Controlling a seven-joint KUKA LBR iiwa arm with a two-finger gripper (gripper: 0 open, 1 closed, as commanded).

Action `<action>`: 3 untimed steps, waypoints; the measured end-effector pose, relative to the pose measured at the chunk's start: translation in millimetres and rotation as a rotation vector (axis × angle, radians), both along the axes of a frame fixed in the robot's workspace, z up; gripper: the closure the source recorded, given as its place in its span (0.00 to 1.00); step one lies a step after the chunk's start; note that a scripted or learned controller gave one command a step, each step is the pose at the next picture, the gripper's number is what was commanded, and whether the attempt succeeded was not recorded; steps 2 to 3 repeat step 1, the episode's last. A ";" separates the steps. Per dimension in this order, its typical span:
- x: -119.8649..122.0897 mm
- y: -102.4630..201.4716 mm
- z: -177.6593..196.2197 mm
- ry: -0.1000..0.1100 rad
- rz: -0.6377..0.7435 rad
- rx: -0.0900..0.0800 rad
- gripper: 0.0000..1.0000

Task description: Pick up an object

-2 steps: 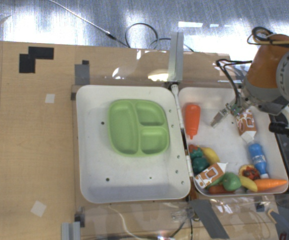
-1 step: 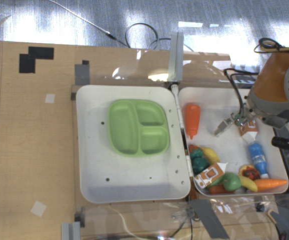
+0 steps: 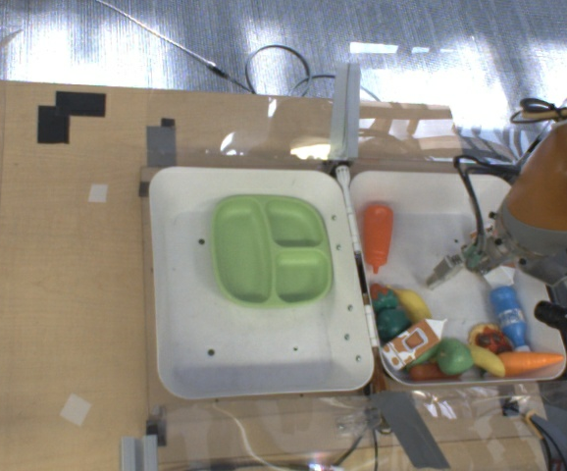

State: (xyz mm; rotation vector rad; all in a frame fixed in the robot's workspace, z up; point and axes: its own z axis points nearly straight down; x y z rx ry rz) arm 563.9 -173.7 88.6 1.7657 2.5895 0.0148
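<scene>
The jaws (image 3: 447, 268) hung spread and held nothing, over bare floor in the middle of the right bin (image 3: 431, 224), so the pick looked not yet made. Likely targets lay close: a blue bottle (image 3: 507, 314) just beside, an orange bottle (image 3: 377, 234) at the bin's left wall. Toy food crowded the near edge: carrot (image 3: 531, 363), banana (image 3: 411, 304), small carton (image 3: 411, 343). The left bin (image 3: 180, 361) held a green tray (image 3: 269, 250).

I see the tan worktop (image 3: 58, 292) carrying two shallow white bins side by side toward its right edge, the left bin (image 3: 180, 361) touching the right bin (image 3: 416, 199), with black patches (image 3: 68, 114) near its far left corner.
</scene>
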 end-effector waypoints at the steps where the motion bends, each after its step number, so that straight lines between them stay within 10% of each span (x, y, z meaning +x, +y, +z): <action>1: -22.0 -9.8 2.0 -0.001 -0.076 0.023 0.00; 3: -22.0 -9.8 2.0 -0.001 -0.076 0.023 0.00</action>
